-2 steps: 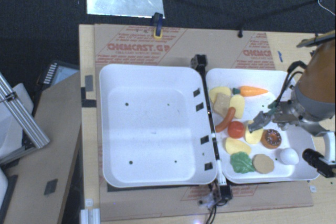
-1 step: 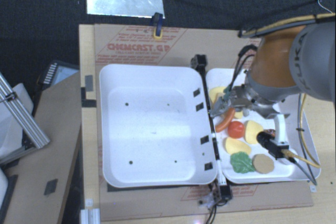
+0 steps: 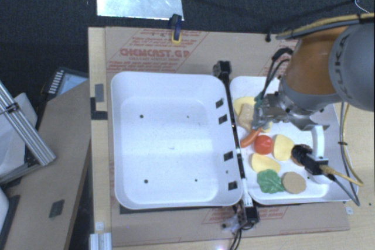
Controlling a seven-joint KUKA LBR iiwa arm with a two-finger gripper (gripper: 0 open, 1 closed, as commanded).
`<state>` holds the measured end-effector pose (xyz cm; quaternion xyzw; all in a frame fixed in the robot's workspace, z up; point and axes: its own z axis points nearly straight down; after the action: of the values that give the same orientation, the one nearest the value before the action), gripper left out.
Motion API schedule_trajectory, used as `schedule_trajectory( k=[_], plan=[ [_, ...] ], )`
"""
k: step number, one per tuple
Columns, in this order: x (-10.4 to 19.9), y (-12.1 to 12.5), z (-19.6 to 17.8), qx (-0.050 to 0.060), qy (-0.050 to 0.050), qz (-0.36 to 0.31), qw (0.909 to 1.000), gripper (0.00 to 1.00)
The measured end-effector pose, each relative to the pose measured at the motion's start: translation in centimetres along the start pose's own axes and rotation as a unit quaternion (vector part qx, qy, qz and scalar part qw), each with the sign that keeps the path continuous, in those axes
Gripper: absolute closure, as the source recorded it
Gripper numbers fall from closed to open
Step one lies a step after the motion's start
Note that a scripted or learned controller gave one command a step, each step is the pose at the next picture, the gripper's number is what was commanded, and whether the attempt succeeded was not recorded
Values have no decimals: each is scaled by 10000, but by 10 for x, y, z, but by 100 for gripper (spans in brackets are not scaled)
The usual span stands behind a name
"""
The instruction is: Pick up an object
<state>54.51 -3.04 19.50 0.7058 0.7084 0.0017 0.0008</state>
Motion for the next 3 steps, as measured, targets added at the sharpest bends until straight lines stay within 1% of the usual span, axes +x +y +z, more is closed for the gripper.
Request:
schedule_trajectory(
  k=[1,2,3],
  plan=[
    [0,0,0,4,0,1,10000,0],
    [1,1,-10,-7,5,-10,10000,100],
    [29,109,-43,-50,-4,-24,10000,100]
  ],
)
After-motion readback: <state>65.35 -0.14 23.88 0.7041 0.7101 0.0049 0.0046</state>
